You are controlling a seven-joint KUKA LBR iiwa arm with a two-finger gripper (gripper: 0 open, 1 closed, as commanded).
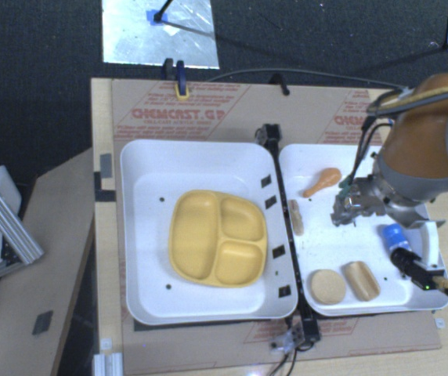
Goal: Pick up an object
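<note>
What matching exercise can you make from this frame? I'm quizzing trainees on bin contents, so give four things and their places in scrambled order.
Things:
1. yellow divided plate
2. orange carrot-shaped piece
3. round tan disc
4. tool

Places:
A. near corner of the right bin, beside the bread-like loaf
B. middle of the left bin
C. over the right bin's middle, below the orange piece in the picture
D. far part of the right bin

Pairs: 1-B, 2-D, 3-A, 4-C
</note>
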